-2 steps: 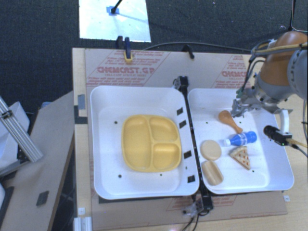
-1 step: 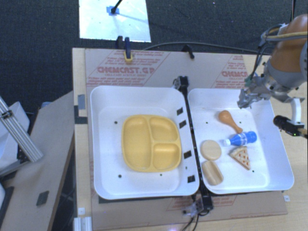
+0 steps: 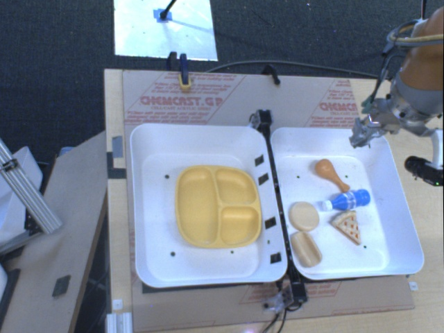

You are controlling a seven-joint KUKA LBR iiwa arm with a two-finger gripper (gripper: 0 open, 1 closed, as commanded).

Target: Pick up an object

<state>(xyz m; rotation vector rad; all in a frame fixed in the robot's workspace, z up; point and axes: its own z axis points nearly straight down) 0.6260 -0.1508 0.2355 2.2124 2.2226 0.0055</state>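
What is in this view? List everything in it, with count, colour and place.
shallow white plastic bins: 2, white, side by side on the bench
yellow divided plastic tray: 1, yellow, middle of the left bin
tan toy chicken drumstick: 1, orange-tan, upper part of the right bin
small blue plastic bottle: 1, blue with pale cap, lying mid right bin
toy pizza slice: 1, tan and red, below the bottle
round beige toy bun: 1, beige, left side of the right bin
oblong tan toy bread roll: 1, tan, lower left of the right bin
blue-and-yellow clamp: 1, far bench edge
gripper: 1, grey, above the right bin's far right corner
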